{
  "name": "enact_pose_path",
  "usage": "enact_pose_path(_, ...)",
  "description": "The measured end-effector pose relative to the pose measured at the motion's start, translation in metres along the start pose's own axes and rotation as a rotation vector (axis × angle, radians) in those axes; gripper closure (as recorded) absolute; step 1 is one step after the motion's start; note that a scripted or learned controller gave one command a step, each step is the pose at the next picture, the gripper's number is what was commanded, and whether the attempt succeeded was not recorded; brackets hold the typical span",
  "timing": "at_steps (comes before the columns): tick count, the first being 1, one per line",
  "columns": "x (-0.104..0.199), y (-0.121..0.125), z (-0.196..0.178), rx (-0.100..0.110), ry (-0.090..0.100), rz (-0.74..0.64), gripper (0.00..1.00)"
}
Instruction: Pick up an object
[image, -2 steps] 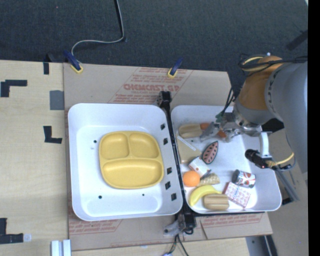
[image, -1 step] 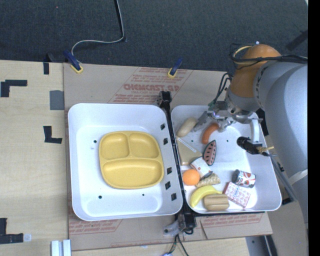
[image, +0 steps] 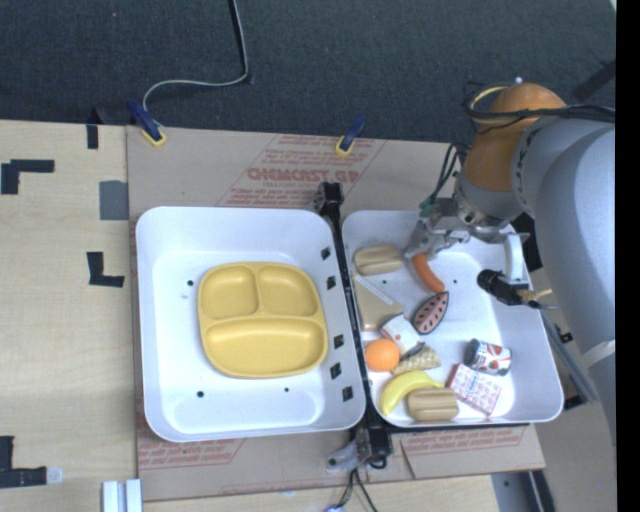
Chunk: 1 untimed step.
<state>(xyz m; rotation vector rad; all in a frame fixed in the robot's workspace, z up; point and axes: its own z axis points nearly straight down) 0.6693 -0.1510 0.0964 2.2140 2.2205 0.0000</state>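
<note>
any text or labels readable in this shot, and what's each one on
"CHEMCAST GP": red print on the brown cardboard sheet behind the bins; the smaller lines under it are too blurred to read.
Small red and white packet in the right bin: print too small to read.
Small can: label unreadable.

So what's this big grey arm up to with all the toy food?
The arm reaches in over the right bin, its gripper low at the far end, just above a small orange carrot and beside a bread roll. The other toys, including a banana and an orange, lie loose. The left bin holds a yellow divided tray.
</note>
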Motion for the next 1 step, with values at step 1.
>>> enact_pose_path(1, 0.0612, -0.0587, -0.1382, 0.002, 0.004, 0.000, 1.00)
